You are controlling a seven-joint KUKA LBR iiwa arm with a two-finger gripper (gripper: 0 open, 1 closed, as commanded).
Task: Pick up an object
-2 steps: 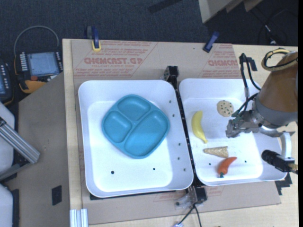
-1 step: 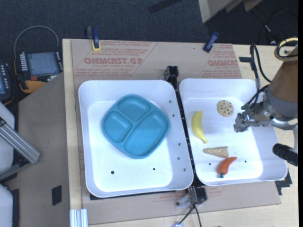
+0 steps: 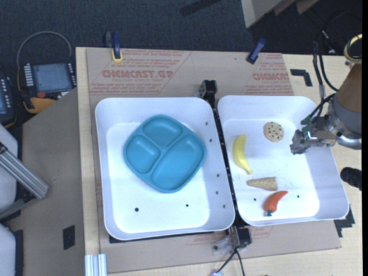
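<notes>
Cookie, nearest candidate, lies in right bin, upper middle; banana, cone and chili below-left. Gripper is seen just right of cookie, nothing held; finger spread cannot be told. Approach step judged; leftward shift and descent needed.

Bright, even light falls from overhead, and both white bins come close to washing out along their floors, with faint detail left at their rims. Shadows are soft and short: the blue plate casts a thin dark edge toward the bin's near side. The dark floor beyond the bench's far edge is dim and grainy. Focus is slightly soft throughout, with mild blur toward the frame's corners.
</notes>
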